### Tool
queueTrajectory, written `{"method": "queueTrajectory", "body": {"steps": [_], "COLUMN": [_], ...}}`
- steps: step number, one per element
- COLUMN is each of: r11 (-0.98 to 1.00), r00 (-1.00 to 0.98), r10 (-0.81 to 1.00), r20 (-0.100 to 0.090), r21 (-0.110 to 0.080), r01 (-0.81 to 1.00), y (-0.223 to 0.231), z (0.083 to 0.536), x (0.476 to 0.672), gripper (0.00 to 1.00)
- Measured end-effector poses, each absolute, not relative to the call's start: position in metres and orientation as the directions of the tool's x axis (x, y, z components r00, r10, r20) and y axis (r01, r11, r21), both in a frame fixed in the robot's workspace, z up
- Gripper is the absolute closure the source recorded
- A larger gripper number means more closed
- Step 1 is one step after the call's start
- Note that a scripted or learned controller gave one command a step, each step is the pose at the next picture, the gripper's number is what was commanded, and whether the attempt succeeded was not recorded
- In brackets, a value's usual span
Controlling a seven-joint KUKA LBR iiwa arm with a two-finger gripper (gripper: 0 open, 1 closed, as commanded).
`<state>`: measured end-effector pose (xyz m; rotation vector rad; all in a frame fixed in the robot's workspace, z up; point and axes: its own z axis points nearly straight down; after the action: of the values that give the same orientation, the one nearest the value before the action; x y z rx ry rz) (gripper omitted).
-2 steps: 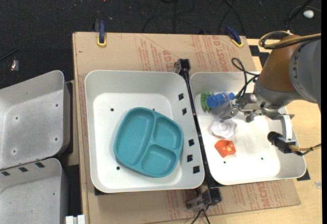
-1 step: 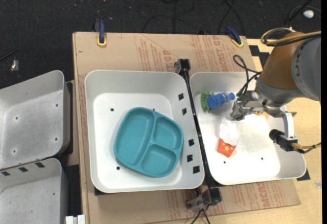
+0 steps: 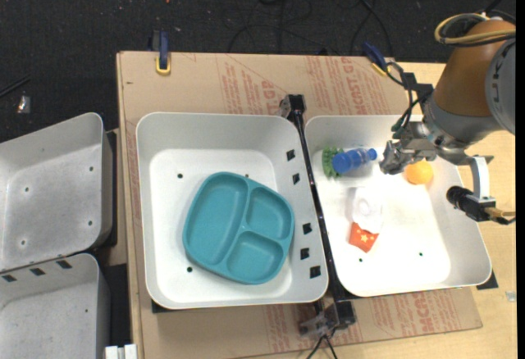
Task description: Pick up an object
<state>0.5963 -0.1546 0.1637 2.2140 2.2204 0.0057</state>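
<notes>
You have a blue bottle (image 3: 354,160) lying on its side near the back of the right bin (image 3: 467,267), its left end against a green ridged piece (image 3: 330,162); an orange ball (image 3: 419,173) sits to its right; nearer the front lies a small carton (image 3: 365,222), white above, red-orange below, tilted; in the left bin (image 3: 156,185) rests a teal divided plate (image 3: 238,227), flat.

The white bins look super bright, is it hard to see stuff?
Camera view: the right bin is washed out, so the white packet nearly blends in; the blue tray and orange ball stay clear; the end effector looks dark and blurry.
</notes>
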Motion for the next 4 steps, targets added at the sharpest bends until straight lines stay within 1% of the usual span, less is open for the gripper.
{"method": "queueTrajectory", "body": {"steps": [1,2,3,4], "r11": [0.003,0.007,0.008,0.008], "r00": [-0.003,-0.007,-0.008,-0.008], "r10": [1.0,1.0,1.0,1.0], "r20": [-0.002,0.002,0.001,0.002], "r21": [0.005,-0.001,0.003,0.002], "r01": [1.0,1.0,1.0,1.0], "y": [-0.155,-0.097,-0.049,-0.002], "z": [0.217,0.211,0.223,0.232], "x": [0.597,0.601,0.615,0.619], "gripper": [1.0,1.0,1.0,1.0]}}
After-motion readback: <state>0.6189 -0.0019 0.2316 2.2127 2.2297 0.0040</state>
